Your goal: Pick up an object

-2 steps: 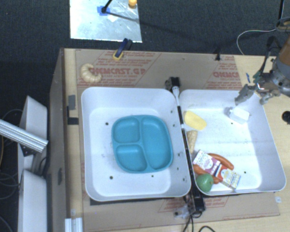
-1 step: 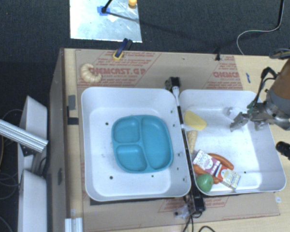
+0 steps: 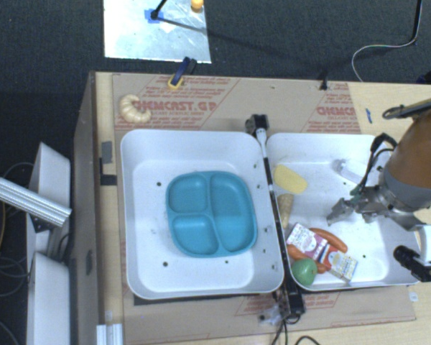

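White plastic forms the left bin, and a blue divided plate lies flat near its middle. A black strip runs along the seam where the two bins meet. Just right of that seam, in the right bin, a pale yellow piece sits toward the back-left, and a tan cone-shaped item lies just in front of it. Toward the front-left corner several things crowd together: a green ball, a white printed packet, an orange carrot-like piece and a small white carton, all touching or nearly so. Right of this cluster, the gripper hangs low over the bin floor with nothing visible between its fingers; whether they are spread or closed I cannot tell. The grey arm with its orange band fills the right edge.
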### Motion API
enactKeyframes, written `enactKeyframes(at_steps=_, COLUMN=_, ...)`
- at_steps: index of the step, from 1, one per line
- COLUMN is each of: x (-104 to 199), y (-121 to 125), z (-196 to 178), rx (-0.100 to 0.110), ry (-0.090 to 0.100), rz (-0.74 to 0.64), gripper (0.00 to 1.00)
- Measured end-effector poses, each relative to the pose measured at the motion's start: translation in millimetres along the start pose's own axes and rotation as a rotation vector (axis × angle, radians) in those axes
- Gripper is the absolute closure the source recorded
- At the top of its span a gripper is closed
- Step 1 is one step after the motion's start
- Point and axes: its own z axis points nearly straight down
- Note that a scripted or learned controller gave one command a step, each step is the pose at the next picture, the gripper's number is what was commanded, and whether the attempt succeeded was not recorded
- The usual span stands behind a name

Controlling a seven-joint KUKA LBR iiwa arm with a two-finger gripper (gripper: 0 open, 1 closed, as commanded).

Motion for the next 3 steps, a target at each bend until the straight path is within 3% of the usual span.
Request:
enactKeyframes(at_steps=1, x=48.6, y=-18.4, z=45.4, rx=-0.002, ry=0.001, rz=-0.002, gripper=0.0)
enactKeyframes(at_steps=2, x=48.0, y=-17.2, z=34.5, rx=-0.005, ry=0.001, rz=-0.003, gripper=1.0)
enactKeyframes(at_steps=3, x=96.1, y=23.7, z=-55.5, rx=-0.004, ry=0.0, rz=-0.002, gripper=1.0)
